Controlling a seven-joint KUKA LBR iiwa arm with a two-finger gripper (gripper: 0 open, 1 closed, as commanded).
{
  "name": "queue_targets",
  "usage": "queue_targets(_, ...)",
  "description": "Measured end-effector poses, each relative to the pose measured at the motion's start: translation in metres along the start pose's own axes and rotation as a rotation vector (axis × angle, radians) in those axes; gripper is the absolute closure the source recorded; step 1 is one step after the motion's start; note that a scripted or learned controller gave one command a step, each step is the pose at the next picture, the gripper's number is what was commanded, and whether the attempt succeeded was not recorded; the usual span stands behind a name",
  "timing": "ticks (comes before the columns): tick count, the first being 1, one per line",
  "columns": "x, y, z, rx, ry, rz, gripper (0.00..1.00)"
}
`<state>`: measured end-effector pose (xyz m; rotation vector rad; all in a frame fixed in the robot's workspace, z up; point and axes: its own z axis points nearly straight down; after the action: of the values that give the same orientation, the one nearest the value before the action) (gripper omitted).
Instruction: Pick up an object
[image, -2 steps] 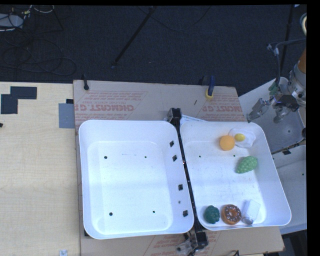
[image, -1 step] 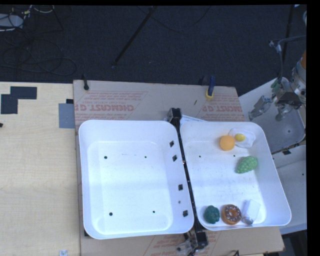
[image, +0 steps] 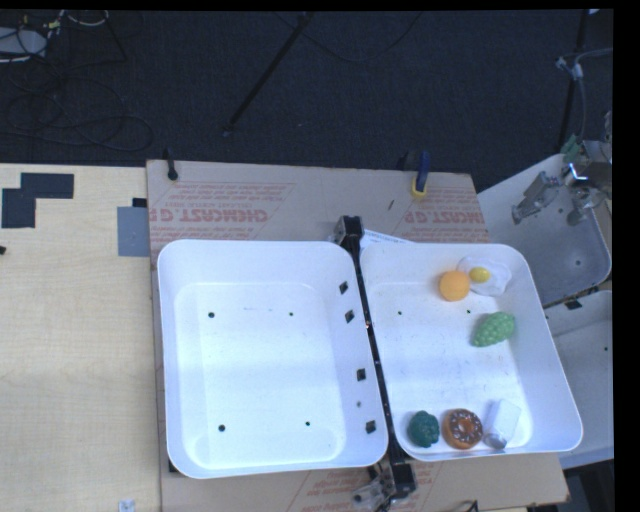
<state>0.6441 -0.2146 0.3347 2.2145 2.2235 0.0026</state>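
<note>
**Six small objects in the right bin**

The objects lie in the right bin (image: 560, 400), at the lower right of the frame. Toward its upper right, an orange ball (image: 454, 286) touches a fried-egg toy (image: 484, 276), with a green bumpy piece (image: 493, 329) just below them. Along the near wall sit a dark green lump (image: 424, 428), a brown doughnut (image: 462, 428) and a white block (image: 503, 421) in a row. The left bin (image: 170, 300) sits beside it on a cardboard sheet (image: 300, 205).
</note>
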Motion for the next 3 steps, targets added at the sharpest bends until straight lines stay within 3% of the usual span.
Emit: queue_targets(3,0.001,0.000,-0.096,0.003,0.001,-0.004,0.00)
